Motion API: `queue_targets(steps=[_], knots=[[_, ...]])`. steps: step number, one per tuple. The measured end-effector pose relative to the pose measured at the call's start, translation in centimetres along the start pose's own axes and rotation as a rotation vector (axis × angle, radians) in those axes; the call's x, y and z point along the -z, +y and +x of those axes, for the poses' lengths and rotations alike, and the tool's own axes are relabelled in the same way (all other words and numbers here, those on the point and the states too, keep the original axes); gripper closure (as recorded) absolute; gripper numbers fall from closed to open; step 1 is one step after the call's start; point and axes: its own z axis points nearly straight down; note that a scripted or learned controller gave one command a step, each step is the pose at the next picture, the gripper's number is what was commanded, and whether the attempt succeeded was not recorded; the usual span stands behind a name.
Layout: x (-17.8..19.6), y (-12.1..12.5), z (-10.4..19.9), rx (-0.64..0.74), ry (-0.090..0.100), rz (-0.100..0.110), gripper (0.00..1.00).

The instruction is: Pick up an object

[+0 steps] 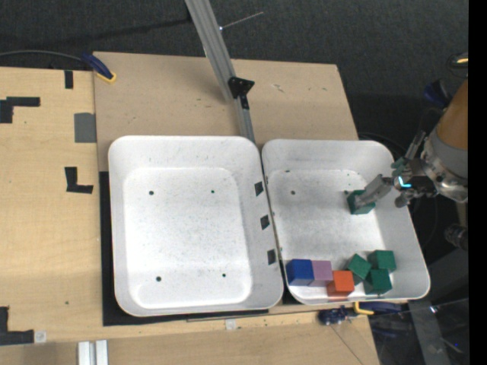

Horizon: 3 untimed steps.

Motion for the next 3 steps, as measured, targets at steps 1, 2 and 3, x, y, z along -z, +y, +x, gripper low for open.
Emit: queue_targets(steps=[1, 2, 3], knots=[[0.2, 0.1, 0.0, 0.001, -0.001, -0.005, 0.00], [-6.2, 0.2, 0.4, 0.000, 0.000, 0.002, 0.00], [-10.8, 0.6, 0.2, 0.000, -0.001, 0.001, 0.00]])
